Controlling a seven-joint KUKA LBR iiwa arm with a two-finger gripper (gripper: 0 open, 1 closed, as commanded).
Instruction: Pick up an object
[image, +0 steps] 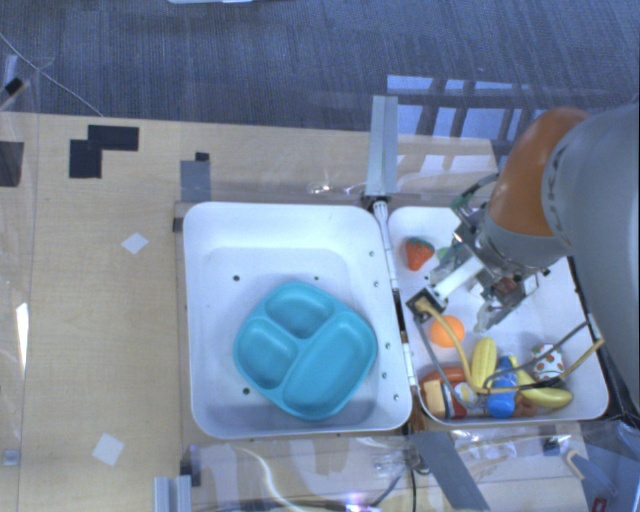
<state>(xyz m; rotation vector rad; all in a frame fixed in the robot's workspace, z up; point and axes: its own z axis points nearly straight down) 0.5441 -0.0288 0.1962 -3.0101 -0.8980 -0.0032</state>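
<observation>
Orange ball (448, 329) lies just below the end effector (470, 300), untouched.

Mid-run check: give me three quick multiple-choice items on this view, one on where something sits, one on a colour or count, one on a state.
1. Where does the divided plate lie?
A. In the left bin
B. In the right bin
C. On the bare bench

2. What colour is that plate?
A. Red
B. Light blue
C. Black

3. What is the arm doing over the right bin?
A. Its gripper is parked over the left bin
B. Its gripper hangs above the toys in the right bin
C. Its gripper rests on the plate

Answers:
1. A, the plate lies flat on the floor of the left bin.
2. B, its three compartments are all light blue.
3. B, the gripper is above the right bin, near the orange ball and the strawberry; nothing is visibly between its fingers.
</observation>
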